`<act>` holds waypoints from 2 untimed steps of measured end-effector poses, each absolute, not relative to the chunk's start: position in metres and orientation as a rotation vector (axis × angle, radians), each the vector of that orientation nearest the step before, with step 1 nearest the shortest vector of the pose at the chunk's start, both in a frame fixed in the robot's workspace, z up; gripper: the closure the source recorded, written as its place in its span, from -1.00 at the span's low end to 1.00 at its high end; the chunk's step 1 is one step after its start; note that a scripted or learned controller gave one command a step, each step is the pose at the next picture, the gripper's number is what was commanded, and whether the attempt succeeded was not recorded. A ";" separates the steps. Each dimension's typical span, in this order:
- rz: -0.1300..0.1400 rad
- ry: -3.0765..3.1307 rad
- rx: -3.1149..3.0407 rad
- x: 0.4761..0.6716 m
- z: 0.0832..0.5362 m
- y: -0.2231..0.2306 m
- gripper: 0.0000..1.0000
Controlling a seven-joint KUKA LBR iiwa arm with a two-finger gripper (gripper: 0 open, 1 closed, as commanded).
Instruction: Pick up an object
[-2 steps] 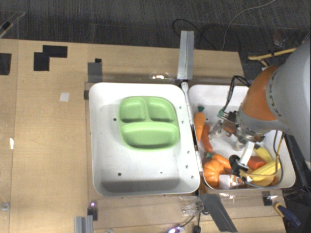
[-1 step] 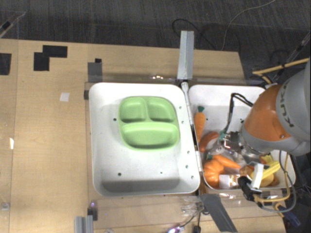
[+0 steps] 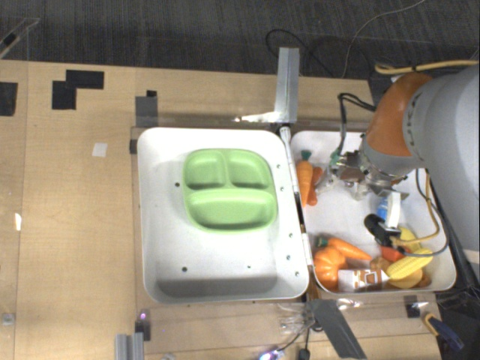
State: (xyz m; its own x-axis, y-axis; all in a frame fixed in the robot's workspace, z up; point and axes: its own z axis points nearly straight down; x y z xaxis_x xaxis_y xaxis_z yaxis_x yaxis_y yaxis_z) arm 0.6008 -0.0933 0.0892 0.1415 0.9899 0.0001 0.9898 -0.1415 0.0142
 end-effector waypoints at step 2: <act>0.019 2.174 2.240 0.493 0.091 -0.093 -1.00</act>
